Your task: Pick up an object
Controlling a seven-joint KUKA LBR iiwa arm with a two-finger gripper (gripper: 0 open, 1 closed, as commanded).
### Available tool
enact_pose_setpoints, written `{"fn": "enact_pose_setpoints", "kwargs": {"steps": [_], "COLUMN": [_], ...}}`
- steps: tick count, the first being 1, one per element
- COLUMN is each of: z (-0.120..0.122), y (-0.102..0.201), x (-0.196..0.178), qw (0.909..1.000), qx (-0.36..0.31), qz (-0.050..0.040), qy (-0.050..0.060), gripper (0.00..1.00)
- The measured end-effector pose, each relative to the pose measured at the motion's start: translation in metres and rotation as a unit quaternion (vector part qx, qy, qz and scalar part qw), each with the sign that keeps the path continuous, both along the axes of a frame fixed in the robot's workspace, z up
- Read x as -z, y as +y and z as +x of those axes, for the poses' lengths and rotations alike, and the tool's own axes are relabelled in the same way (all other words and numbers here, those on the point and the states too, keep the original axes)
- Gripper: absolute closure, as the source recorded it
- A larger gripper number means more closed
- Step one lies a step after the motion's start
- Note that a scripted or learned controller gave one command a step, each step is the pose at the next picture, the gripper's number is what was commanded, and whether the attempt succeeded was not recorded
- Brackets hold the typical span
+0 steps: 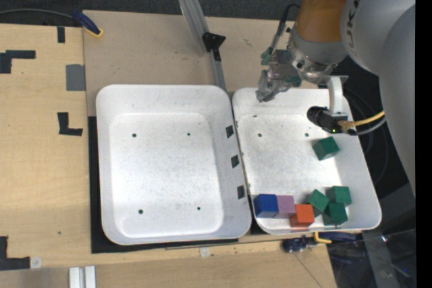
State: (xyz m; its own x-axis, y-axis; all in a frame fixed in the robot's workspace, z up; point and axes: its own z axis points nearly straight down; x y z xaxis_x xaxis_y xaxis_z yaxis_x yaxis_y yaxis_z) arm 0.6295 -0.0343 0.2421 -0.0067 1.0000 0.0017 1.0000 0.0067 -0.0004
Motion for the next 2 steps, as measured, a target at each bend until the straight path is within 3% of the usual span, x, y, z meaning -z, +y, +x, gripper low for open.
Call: {"fn": "enact_pose_setpoints", "kwargs": {"steps": [2], "z": [0.024], "y": [0.107], "x": [0.006], "qw": [1.0000], "qx": [0.000], "qz": [-0.0006], "qy": [0.000], "gripper": [1.00]}}
